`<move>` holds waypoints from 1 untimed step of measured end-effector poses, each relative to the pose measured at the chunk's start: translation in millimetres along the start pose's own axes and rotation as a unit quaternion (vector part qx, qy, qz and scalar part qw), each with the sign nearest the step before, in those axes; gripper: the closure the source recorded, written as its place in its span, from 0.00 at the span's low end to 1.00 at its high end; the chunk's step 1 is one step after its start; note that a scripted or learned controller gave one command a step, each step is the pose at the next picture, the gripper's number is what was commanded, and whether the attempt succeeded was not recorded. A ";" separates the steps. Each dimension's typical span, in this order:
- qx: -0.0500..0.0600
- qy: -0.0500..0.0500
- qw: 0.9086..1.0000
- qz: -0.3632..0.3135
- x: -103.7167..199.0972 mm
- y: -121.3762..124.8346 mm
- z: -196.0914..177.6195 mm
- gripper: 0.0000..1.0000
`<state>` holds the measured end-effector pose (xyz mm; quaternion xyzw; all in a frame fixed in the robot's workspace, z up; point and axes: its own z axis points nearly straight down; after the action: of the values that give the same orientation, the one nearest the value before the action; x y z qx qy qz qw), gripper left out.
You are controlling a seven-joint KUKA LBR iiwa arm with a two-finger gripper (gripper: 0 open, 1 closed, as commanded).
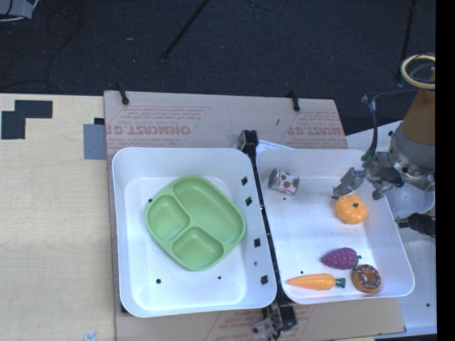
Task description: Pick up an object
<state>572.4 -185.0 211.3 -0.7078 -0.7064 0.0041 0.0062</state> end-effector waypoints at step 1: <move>-0.007 -0.001 1.000 -0.001 -0.1 2.8 -7.4 0.00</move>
<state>575.3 -185.1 218.7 -0.7071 -0.7071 0.0003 0.0004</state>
